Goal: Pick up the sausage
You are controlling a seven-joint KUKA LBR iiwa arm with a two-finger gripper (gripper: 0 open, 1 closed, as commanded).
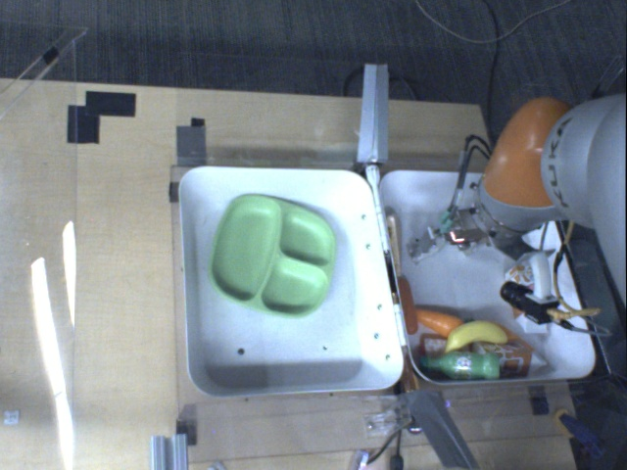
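Gripper (423, 246) hangs over the right white bin (431, 189); can't tell its state. I'd drop straight onto the long brown sausage (404, 297) by the divider.

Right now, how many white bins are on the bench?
2. The left bin holds a green divided plate. The right bin holds food piled at its near edge, with the gripper above its middle. More items may be hidden under the arm.

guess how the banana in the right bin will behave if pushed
The banana is curved and looks smooth, so it would probably pivot or slip rather than roll straight. It sits packed beside the green bottle and carrot, so a push likely shifts those too.
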